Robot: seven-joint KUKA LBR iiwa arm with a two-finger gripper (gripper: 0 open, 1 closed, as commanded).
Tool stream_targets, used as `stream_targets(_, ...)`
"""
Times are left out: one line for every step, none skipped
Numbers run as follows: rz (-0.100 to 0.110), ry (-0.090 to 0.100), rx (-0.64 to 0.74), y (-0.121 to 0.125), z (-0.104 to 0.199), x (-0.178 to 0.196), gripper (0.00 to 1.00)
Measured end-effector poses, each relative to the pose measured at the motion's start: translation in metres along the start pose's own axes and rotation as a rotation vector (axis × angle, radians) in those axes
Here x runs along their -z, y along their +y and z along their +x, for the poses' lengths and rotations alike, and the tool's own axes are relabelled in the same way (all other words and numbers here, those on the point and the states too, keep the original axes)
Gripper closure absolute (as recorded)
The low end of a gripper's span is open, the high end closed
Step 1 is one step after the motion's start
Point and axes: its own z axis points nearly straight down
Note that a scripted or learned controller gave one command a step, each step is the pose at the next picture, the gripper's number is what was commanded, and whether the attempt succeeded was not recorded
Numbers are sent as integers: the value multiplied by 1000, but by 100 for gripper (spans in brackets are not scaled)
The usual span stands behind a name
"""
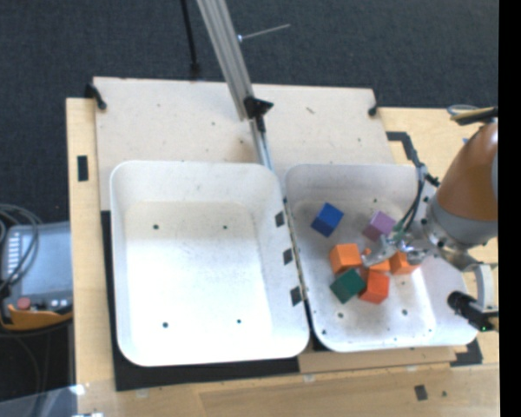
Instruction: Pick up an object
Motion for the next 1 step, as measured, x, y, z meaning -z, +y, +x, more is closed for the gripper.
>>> stream_targets(-9, 1, 1, 4, -1, -1, 0)
